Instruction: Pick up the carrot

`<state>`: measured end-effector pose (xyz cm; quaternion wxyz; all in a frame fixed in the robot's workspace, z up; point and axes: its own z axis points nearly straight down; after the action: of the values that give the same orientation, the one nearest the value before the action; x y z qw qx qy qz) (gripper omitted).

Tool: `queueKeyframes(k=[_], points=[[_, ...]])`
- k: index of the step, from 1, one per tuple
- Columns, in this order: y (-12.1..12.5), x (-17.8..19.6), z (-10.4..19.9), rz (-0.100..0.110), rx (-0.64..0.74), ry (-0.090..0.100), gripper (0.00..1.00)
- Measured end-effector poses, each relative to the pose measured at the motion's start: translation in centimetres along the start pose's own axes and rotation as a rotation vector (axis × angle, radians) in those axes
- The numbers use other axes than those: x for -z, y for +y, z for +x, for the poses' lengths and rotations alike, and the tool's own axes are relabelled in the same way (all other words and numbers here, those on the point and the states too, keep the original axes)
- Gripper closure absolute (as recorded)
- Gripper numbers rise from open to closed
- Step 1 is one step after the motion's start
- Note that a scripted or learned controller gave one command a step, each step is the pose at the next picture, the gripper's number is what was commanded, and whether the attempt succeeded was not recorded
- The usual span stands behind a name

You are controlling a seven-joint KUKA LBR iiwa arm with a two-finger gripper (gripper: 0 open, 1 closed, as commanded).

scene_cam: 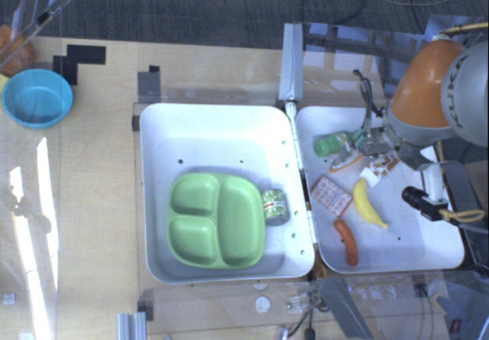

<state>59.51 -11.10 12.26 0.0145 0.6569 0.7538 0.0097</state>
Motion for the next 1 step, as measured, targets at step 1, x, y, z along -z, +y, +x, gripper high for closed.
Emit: queueKeyframes(k=[1], points=[[-3.54, -0.76, 0.49, -0.045, 0.165, -0.025, 0.00]])
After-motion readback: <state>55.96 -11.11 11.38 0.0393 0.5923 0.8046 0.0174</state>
